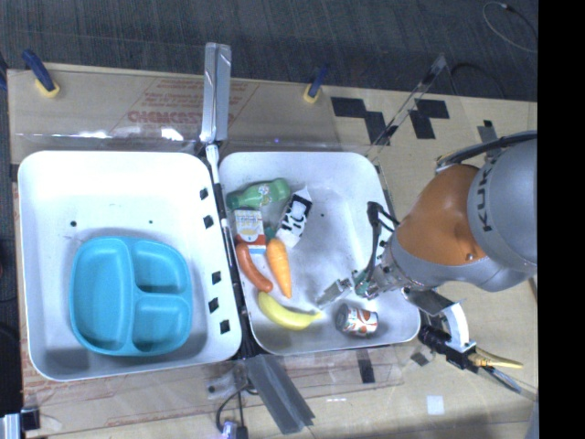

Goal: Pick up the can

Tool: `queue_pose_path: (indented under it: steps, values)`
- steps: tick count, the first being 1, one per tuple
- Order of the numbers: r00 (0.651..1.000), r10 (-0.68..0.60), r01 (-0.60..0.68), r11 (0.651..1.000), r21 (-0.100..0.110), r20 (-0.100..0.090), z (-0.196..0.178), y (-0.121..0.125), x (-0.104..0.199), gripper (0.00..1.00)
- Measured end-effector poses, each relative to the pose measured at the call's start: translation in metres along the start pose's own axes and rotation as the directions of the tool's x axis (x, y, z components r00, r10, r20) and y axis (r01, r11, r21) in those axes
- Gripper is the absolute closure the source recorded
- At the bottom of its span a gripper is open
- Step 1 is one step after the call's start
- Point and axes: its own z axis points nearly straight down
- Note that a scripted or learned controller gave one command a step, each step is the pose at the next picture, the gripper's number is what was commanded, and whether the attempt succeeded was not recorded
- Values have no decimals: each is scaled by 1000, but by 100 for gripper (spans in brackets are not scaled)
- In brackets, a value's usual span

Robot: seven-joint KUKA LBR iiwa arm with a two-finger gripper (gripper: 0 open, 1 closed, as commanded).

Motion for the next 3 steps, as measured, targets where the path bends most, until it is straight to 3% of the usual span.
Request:
queue_pose_path:
  steps: [3]
  values:
    - [1000, 1, -1, 1000, 0, 0, 0, 0, 0, 0]
